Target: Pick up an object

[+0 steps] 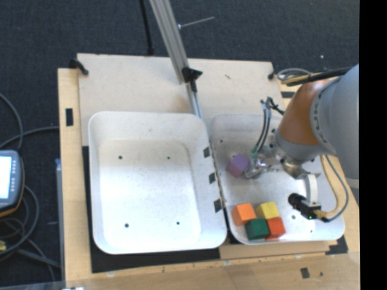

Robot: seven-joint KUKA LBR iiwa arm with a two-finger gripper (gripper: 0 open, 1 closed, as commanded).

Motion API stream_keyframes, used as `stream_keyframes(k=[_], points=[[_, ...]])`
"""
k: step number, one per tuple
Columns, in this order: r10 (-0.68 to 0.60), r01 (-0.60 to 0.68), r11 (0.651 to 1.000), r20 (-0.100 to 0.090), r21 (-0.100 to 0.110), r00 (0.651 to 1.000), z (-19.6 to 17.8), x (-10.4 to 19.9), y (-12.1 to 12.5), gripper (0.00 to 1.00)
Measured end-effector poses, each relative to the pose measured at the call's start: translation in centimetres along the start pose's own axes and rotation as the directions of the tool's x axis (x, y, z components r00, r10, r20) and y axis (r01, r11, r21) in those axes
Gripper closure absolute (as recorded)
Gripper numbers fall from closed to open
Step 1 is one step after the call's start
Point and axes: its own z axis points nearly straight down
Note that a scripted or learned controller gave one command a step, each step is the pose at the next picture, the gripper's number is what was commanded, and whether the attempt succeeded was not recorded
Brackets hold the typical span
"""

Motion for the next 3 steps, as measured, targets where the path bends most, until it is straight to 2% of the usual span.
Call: stream_keyframes(k=[1, 2, 3], points=[[-0.002, 0.002, 1.000, 0.000, 0.004, 1.000, 0.1, 0.1, -0.2, 0.00], [-0.007, 0.007, 0.997, -0.004, 0.081, 1.000, 0.6, 1.0, 9.4, 0.00], [0.002, -0.002, 0.999, -0.010, 0.036, 1.000, 0.5, -3.3, 8.3, 0.00]])
